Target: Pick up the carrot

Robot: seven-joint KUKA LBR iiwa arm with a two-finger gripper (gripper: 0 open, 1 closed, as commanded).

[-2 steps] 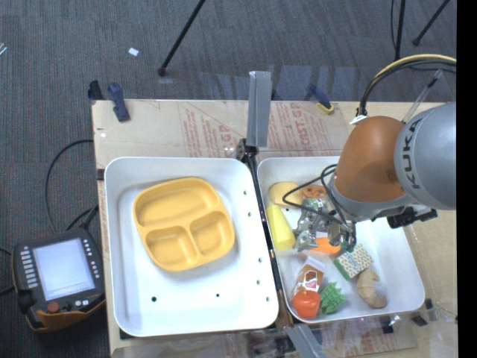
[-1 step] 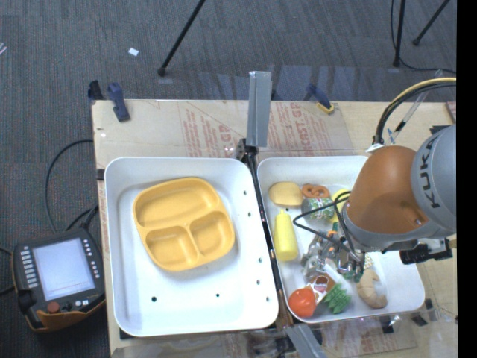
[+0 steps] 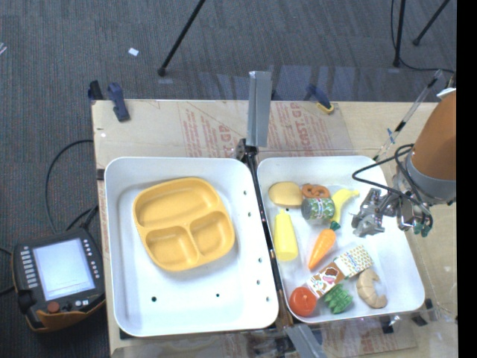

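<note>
Carrot lies in right bin, tip pointing down-left, between yellow block and patterned box; green can just above it. Tool hovers right of the carrot, apart from it, nothing visibly between its jaws; how far open they stand cannot be told. Left bin carries a yellow divided tray.

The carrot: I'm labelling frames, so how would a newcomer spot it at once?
Look in the right-hand white bin, near its middle. The small orange tapered carrot lies just right of the pale yellow block, below the green can. Only it narrows to a point, with a green tuft on top.
</note>
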